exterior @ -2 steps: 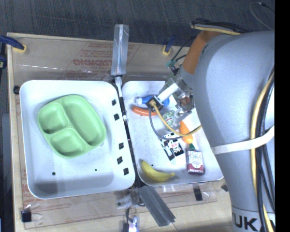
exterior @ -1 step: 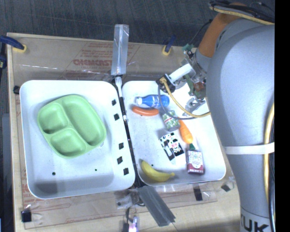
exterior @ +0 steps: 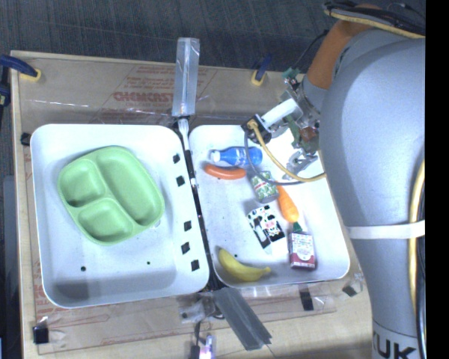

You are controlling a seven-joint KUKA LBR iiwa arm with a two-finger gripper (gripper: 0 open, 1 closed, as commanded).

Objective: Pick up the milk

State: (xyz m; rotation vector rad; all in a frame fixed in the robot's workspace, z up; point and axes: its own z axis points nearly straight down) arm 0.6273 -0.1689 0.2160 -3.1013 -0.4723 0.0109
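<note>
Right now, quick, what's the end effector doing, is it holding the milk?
End effector: over the right bin's far end; open or closed cannot be told. Milk lies in the bin, apart from it.

glossy white plastic bins [exterior: 120, 286], a matt green plastic tray [exterior: 110, 194], a printed cardboard milk carton [exterior: 266, 225].

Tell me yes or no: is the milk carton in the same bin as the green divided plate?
No. The milk carton lies in the right bin, while the green divided plate sits in the left bin.
</note>
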